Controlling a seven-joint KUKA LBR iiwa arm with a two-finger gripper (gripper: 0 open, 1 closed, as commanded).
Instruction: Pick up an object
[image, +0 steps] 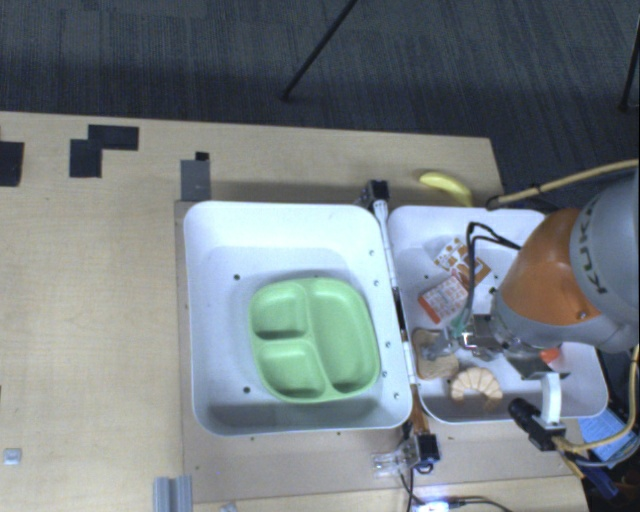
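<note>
My gripper reaches down into the right bin, low over its left half. The grey arm with its orange band covers much of that bin. Just below the gripper lies a tan, croissant-shaped object. To its left sit a grey-brown lump and a pale tan piece. An orange and white packet lies just above the gripper, and a patterned packet lies farther back.
The left bin holds a green divided plate. A yellow banana-like object lies on the bench behind the right bin. Cables run along the bench's front and right edges.
</note>
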